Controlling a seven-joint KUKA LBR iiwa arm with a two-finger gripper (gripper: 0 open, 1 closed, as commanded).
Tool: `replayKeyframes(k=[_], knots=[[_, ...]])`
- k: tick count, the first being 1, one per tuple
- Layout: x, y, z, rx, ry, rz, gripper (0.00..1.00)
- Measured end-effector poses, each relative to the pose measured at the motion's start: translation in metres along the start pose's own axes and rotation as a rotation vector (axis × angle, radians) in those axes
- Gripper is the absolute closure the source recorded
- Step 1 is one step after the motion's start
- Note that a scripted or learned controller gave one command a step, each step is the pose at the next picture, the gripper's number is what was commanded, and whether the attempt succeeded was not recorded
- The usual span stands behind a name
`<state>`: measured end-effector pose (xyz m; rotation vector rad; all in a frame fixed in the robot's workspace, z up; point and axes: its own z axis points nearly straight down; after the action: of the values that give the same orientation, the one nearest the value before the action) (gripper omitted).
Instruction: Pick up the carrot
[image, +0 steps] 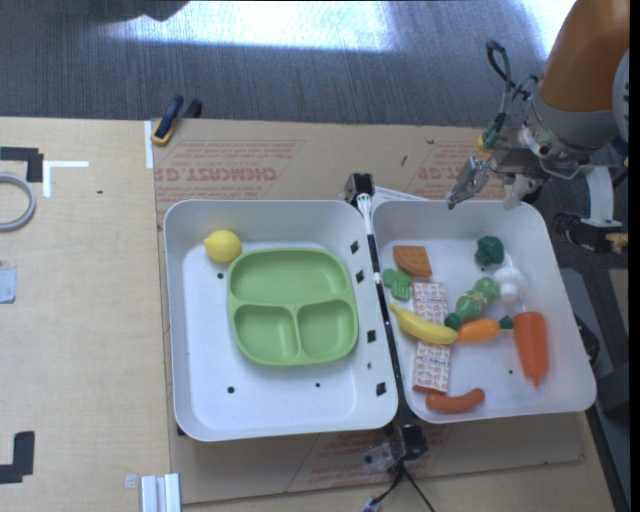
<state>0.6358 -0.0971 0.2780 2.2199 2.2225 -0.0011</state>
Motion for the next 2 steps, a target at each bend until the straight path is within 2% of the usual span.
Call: replayKeyframes(k=[1,2], knots=[[0.017,-0.081,0.069,0.001,0.0,0.048,0.0],[-0.02,-0.124,0.168,-0.018,-0.002,-0.016,0.0]])
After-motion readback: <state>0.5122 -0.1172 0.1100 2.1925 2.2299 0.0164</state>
